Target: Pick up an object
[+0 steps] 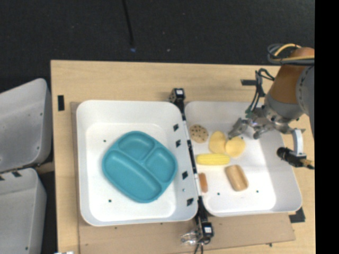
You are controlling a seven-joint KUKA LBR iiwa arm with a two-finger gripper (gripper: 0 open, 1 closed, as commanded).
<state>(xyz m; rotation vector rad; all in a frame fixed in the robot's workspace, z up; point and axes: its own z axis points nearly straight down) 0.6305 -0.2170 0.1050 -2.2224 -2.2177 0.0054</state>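
Nearest me in the right bin (283,197) I see a tan bread roll (237,177) and a small orange sausage (203,182). Just beyond lie a yellow corn cob (213,159), two pale yellow lumps (226,143) and a speckled cookie (199,133). My gripper (237,132) hangs at the right lump, fingers apart, clasping nothing. A teal divided plate (139,166) sits in the left bin (87,205).

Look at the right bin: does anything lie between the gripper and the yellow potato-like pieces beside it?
Nothing visible does. The gripper sits right at the upper edge of the yellow pieces; the corn cob lies beyond them.
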